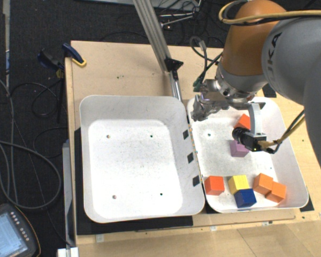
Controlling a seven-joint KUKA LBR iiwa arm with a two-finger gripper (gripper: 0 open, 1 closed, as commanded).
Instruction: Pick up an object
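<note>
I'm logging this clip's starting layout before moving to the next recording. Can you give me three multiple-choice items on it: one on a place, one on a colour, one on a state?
1. Where do the coloured blocks lie?
A. in the left bin
B. in the right bin
C. on the bench outside the bins

2. What colour is the block lying alone in mid-bin, close under the arm's wrist?
A. green
B. purple
C. white

3. How do the yellow block and the blue block stand to each other?
A. touching
B. in opposite corners
C. in different bins

Answers:
1 B, since every block sits inside the bin on the view's right.
2 B, since the purple block lies apart from the row along the near wall.
3 A, since the blue block's edge meets the yellow block's with no gap.
</note>
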